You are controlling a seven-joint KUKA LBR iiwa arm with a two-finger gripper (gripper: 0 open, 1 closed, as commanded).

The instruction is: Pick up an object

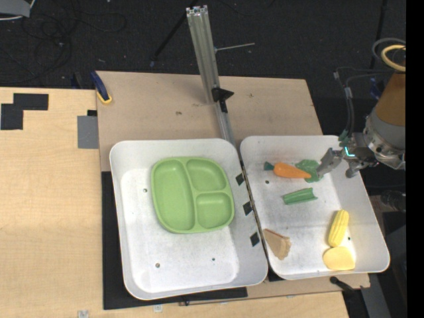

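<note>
The robot arm [391, 105] comes in from the right side. It is grey, with an orange band above the wrist. It bends down low, and its gripper [329, 159] sticks out to the left, tilted a little downward.

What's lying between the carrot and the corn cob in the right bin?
In the camera view, a green pepper piece lies between the carrot and the corn cob, on the right bin floor.

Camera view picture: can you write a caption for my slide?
The gripper reaches beside a toy carrot in the right bin, while a green divided plate sits in the left bin.
</note>
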